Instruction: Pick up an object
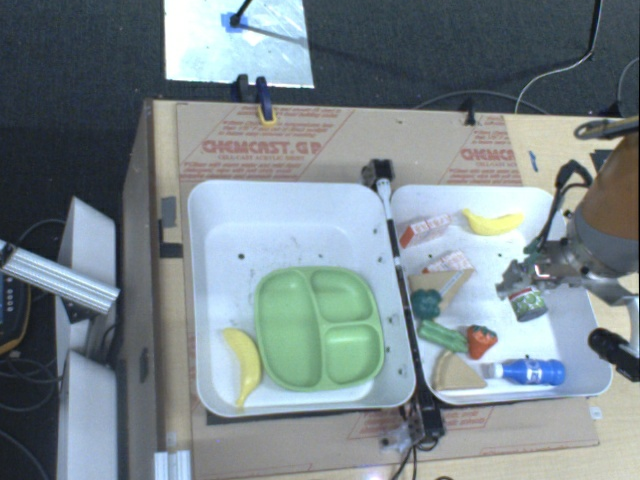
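In the left bin (215,268) a green divided plate (320,326) lay flat, and a yellow banana (243,363) rested just beside its left lower edge. The right bin (575,343) carried many small things. Near its left wall there was a small red and white packet (424,230), then a second packet (449,263) below it, a teal toy (427,303), a green vegetable toy (441,335) and a tan wedge (457,372) near the front rim. A second banana (491,222) lay near the back wall. A red strawberry toy (482,340) lay just beside the green vegetable, and a blue bottle (528,372) lay on its side near the front rim.

The arm (610,218) reached in from the right over the worktop (270,143). The hand (527,280) stood low over the right bin, with a small dark can (529,305) right under it. I could not tell if the fingers were spread or pressed together, and also not whether they were touching the can.
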